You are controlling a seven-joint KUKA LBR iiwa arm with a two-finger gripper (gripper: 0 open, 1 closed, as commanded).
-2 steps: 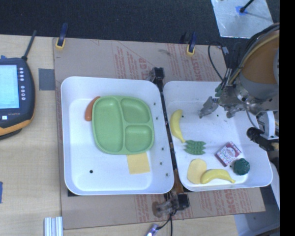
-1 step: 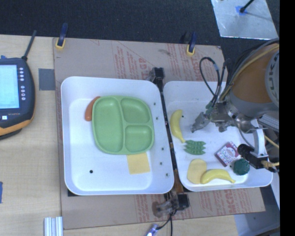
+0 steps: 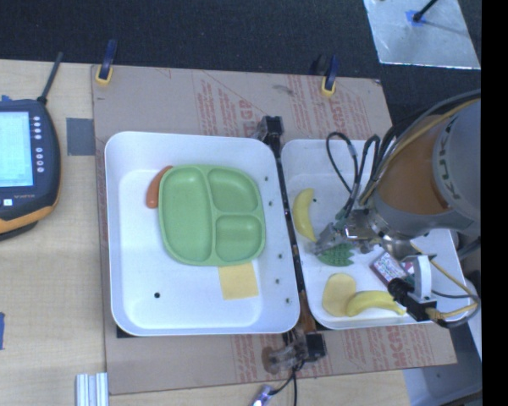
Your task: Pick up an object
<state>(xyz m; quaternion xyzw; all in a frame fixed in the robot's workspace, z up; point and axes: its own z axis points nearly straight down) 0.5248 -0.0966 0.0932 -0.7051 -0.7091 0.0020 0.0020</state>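
Camera view
Open room: bare white floor along left bin [image 3: 131, 227] near edge; right bin [image 3: 315, 155] crowded.
Arm pose: reaching in from right, gripper [image 3: 334, 242] low over green leafy toy [image 3: 336, 255].
Jaws: cannot tell.
Left bin: green divided plate [image 3: 212, 214], yellow square [image 3: 239, 282], orange piece [image 3: 153, 190].
Right bin: curved banana [image 3: 304, 214], second banana [image 3: 371, 303], yellow slice [image 3: 337, 292].

bins [image 3: 127, 227]: glossy white plastic | tray [image 3: 210, 214]: matt green plastic

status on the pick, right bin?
Hand down in the right bin, over a green item; grasp unconfirmed. Yellow banana beside it on the left, another banana and a yellow piece lie nearer the front rim.
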